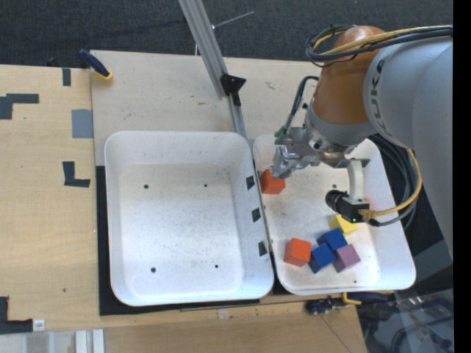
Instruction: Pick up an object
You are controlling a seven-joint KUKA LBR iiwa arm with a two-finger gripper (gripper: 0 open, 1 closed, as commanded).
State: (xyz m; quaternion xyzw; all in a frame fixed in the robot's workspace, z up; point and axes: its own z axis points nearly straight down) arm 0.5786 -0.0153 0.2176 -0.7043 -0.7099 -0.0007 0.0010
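Orange cube (273, 184) at right bin's (390, 271) upper-left edge, touching hand (282, 169) from below; grip state can't tell, hand tip hides contact. Looks like a grasp attempt or lift. Lower right cluster: one orange block (298, 251), two blue (328, 248), one purple (347, 257), one yellow (346, 223).

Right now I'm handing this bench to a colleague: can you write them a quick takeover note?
Tool: low in the right bin, at its left wall, directly over an orange block; grip unconfirmed, finger state unclear.
Other blocks in the right bin: orange cube, two blue cubes, purple cube, yellow piece.
Left bin: white, speckled.
Done: tool brought to the block.
Left: confirm the grasp and lift.
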